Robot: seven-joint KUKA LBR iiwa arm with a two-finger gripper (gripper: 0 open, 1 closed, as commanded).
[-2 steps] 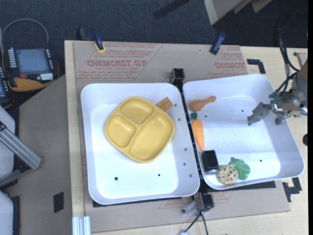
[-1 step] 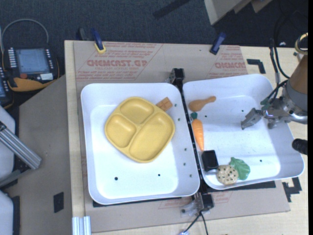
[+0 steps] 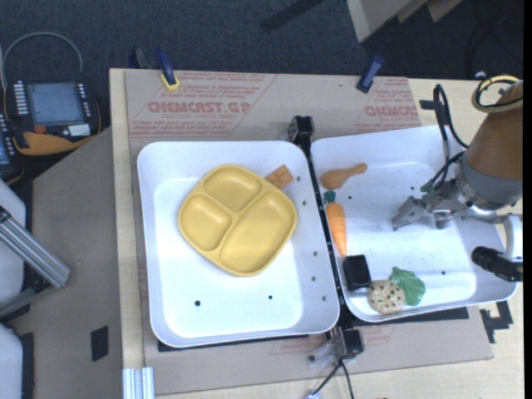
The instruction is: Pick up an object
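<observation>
Seen from above a cardboard-topped table (image 3: 249, 98): two white bins side by side. In the left bin (image 3: 166, 248), a yellow divided plate (image 3: 238, 219), a small brown block (image 3: 279, 175) touching its 1 o'clock edge. In the right bin (image 3: 391, 152), a carrot (image 3: 337, 228) along the 9 o'clock wall, a tan drumstick (image 3: 343, 175) above, a black block (image 3: 357, 272), cookie (image 3: 384, 297) and green leafy toy (image 3: 410, 283) toward 7 o'clock. At 3 o'clock, the hand (image 3: 413, 214), fingers spread, pinching nothing.
</observation>
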